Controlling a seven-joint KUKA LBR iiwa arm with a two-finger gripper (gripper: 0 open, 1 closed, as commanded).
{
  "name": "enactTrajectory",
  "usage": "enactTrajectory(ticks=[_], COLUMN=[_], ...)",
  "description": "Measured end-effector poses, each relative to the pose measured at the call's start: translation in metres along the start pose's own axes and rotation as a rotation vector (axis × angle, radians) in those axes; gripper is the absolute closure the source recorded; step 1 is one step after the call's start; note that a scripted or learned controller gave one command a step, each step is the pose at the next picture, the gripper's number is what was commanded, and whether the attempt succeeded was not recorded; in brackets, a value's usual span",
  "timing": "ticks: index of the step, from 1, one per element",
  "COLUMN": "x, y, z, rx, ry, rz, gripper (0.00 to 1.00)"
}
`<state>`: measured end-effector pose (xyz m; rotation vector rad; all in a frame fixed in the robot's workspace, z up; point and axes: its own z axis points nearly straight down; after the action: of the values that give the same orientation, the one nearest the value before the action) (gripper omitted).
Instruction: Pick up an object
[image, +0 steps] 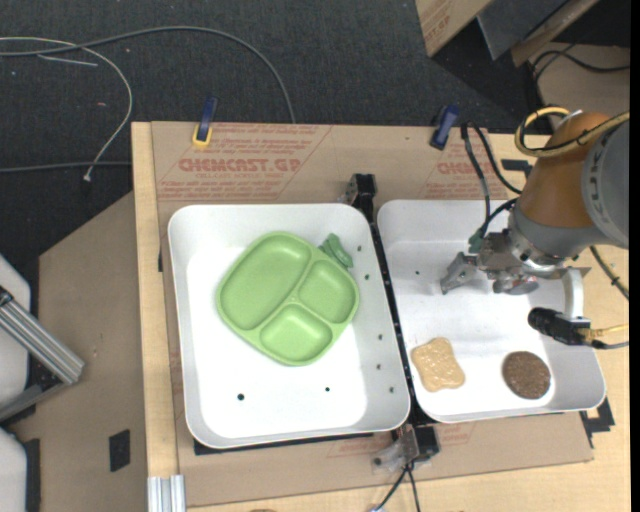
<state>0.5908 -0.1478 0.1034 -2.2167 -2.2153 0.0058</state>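
Overhead, a smooth green divided plate (288, 297) is lying in the left bin (200, 400), while a bumpy tan cracker (438, 364) and a round, rough brown cookie (526, 374) are resting near the right bin's (420, 235) front edge. The gripper (480, 275) is hovering over that bin's bare middle, well apart from both snacks, its fingers spread and holding nothing.

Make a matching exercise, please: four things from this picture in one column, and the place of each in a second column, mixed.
Things:
1. green divided plate
2. tan cracker-like piece
3. brown round piece
4. end effector

Places:
A. right bin, near right corner
B. over the far part of the right bin
C. left bin, middle
D. right bin, near left corner

Pairs: 1-C, 2-D, 3-A, 4-B
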Motion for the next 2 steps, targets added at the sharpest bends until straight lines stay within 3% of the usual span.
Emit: enactTrajectory(ticks=[1,2], x=[0.0,0.0], y=[0.002,-0.001], z=[-0.016,-0.08], rx=[-0.009,-0.015], ry=[-0.002,-0.004], rz=[0.0,-0.002], gripper=[1.0,1.0])
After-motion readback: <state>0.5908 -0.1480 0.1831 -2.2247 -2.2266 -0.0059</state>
